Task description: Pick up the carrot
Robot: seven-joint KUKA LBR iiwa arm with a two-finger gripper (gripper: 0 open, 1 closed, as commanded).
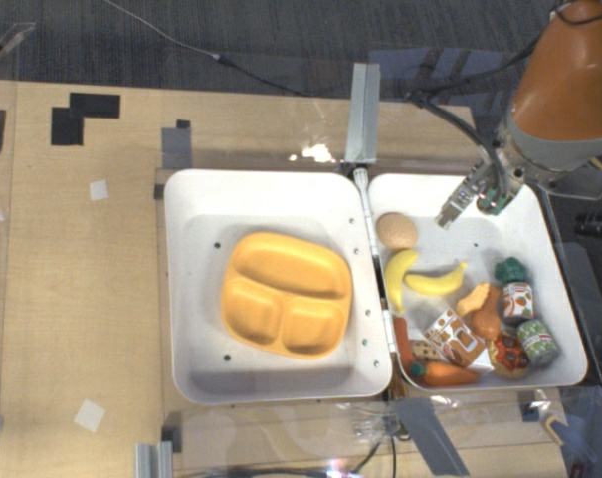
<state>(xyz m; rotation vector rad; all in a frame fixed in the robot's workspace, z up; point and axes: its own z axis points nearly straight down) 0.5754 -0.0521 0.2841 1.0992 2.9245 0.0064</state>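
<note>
The carrot (448,373) is an orange piece lying flat near the front edge of the right bin (539,229), among other toy foods. My gripper (477,207) hangs over the back part of that bin, well behind the carrot and beyond the banana (432,281). It is open, with bare white bin floor between its fingers and nothing held.
Around the carrot lie a red strip (402,339), a patterned box (456,335), an orange lump (485,317), cans (519,302) and a green piece (510,269). A tan egg-shaped item (397,231) sits at the back left. The left bin (186,267) holds a yellow divided tray (286,294).
</note>
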